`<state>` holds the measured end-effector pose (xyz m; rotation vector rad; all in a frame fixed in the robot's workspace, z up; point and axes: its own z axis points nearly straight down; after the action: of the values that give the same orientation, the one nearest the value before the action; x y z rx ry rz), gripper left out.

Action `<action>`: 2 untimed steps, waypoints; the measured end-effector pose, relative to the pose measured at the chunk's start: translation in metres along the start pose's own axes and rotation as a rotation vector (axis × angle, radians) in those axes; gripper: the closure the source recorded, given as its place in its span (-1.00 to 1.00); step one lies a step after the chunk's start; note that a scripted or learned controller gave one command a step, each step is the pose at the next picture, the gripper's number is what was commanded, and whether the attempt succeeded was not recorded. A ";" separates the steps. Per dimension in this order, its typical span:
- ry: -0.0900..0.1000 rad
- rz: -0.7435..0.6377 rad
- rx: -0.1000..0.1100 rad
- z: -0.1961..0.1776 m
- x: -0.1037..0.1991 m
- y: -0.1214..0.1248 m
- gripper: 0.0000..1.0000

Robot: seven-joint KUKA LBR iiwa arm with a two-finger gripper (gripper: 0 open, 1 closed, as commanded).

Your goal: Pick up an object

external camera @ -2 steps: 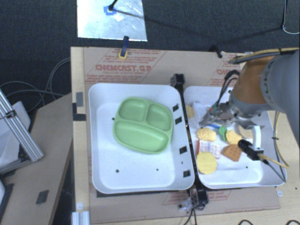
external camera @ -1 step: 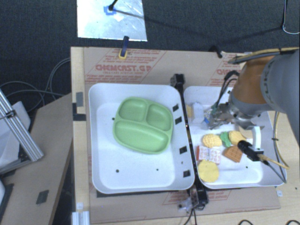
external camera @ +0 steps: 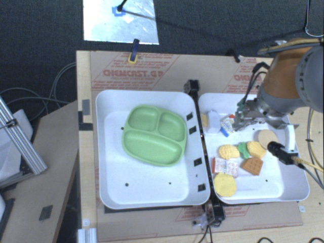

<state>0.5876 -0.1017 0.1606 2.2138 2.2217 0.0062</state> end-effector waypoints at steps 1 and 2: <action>0.000 -0.001 -0.002 -0.065 0.003 0.002 1.00; 0.001 -0.001 0.004 -0.064 0.003 0.002 1.00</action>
<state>0.5896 -0.0987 0.2246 2.2147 2.2251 0.0030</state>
